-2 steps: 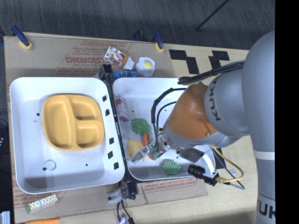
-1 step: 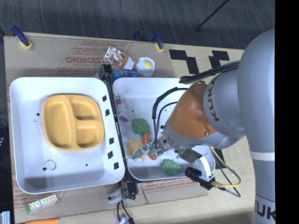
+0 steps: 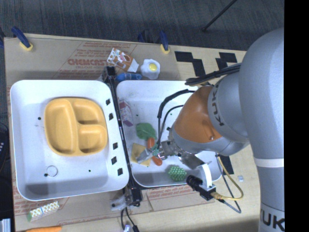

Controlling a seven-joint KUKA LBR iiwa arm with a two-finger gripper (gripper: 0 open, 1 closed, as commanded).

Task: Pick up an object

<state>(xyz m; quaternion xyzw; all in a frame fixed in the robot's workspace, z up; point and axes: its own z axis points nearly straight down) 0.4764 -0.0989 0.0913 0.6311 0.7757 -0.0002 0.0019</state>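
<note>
Objects for picking lie in the right bin (image 3: 145, 88): a green leaf-shaped piece (image 3: 145, 129), a yellow wedge (image 3: 139, 152), a small orange piece (image 3: 151, 142), a green knobbly item (image 3: 176, 172) near the front wall, and a clear wrapper (image 3: 125, 112) along the left wall. The gripper (image 3: 158, 153) reaches down among the orange and yellow pieces at the bin's middle; whether it is released or clenched cannot be told, since the wrist hides its tips. The left bin (image 3: 19, 129) contains a yellow compartment tray (image 3: 76, 125) with three wells, lying flat, and a small clear ring (image 3: 51, 170) near the front left corner. On the table (image 3: 72, 57) behind the bins stand a small printed carton (image 3: 118, 59), a blue item (image 3: 128, 76) and a white-and-yellow object (image 3: 150, 68).
</note>
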